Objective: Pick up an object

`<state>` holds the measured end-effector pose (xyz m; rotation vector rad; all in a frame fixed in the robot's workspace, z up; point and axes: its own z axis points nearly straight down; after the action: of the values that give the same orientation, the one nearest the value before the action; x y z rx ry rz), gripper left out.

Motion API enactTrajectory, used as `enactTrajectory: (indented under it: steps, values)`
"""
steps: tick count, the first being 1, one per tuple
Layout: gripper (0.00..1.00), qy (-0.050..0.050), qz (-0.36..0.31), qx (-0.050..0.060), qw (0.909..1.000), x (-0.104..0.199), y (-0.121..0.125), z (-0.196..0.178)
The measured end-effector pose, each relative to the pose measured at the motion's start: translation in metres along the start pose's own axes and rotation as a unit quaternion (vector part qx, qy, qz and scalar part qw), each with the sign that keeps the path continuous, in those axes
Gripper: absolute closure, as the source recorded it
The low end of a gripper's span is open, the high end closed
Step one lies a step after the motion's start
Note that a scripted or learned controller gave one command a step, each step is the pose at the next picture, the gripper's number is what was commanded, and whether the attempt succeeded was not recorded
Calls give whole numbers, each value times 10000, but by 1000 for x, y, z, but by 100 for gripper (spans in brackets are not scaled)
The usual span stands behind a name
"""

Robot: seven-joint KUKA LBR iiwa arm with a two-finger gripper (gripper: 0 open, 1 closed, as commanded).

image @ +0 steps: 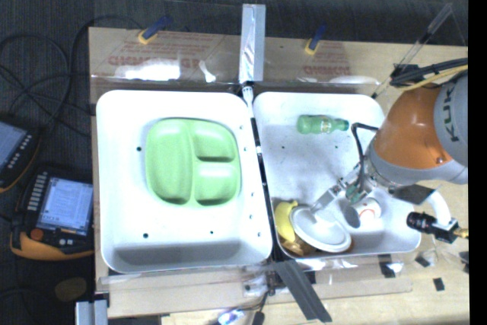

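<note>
In the right bin (304,164) my gripper (338,208) hangs low at the front, its two metal fingers (325,200) spread open with nothing between them. Just below it a white bowl (319,232) lies against the front wall. A yellow banana-like object (283,220) rests to the bowl's left, with a brown item partly hidden under it. A small white and red object (370,210) sits right beside the gripper. A green bottle (323,124) lies on its side near the bin's back wall, well apart from the gripper.
The left bin (122,164) holds a green divided plate (194,161). My grey and orange arm (415,137) covers the right bin's right side. A black cable (365,135) runs from the arm toward the bottle. A divider rail (259,164) separates the bins.
</note>
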<state>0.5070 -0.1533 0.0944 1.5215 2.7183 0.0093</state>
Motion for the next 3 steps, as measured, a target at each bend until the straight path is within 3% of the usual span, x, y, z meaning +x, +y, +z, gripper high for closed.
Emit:
enactTrajectory:
  steps: [1, 2, 3]
  values:
    - [0, 106, -904, 83, 9958, -81, 18, -30]
    - [0, 46, -1473, 49, 9891, -49, 4, 5]
    - [0, 36, 144, 45, 9999, -30, 21, 5]
